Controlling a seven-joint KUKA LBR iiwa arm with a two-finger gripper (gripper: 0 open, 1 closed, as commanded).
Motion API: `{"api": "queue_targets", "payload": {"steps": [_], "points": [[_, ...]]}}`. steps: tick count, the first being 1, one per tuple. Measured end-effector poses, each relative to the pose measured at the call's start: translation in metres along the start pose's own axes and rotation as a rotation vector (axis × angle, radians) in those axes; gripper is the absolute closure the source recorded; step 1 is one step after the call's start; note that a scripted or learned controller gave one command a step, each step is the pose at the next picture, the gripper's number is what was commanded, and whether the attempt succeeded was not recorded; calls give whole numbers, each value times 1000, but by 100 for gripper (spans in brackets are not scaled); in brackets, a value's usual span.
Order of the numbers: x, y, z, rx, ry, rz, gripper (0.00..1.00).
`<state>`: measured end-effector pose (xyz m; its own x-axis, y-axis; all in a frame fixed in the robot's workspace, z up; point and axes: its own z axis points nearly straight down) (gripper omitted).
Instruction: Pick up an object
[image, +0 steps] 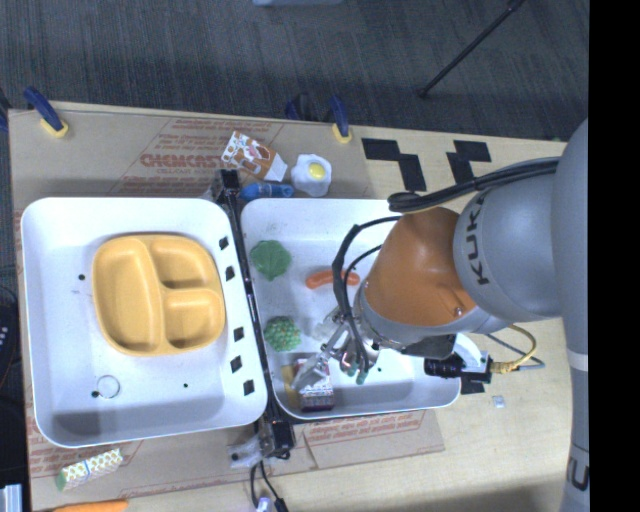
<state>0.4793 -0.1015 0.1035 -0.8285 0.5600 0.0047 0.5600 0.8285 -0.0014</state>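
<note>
- The grey arm with its orange band is reaching in from the right and hanging low over the right bin.
- The gripper is sitting down near the front left corner of that bin, pointing at a small dark and white object lying against the front wall.
- Whether its grasp is open or closed on anything, I cannot tell from this angle; the tip is too small and cluttered to read.
- A green leafy piece is lying toward the back left of the right bin, well apart from the gripper.
- A second green bumpy piece is resting just beside the gripper, on its left.
- An orange carrot-like piece is peeking out beside the orange band, partly hidden by the arm.
- Over in the left bin, a yellow divided tray is sitting in the middle.
- Behind the bins, on the cardboard-covered bench, a small patterned box, a blue item and a white and yellow piece are lying close together.
- At the front left of the bench, a small patterned packet is lying outside the bins.
</note>
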Motion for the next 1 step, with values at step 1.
{"api": "queue_targets", "payload": {"steps": [1], "points": [[8,6,12,0,0,-118,0]]}}
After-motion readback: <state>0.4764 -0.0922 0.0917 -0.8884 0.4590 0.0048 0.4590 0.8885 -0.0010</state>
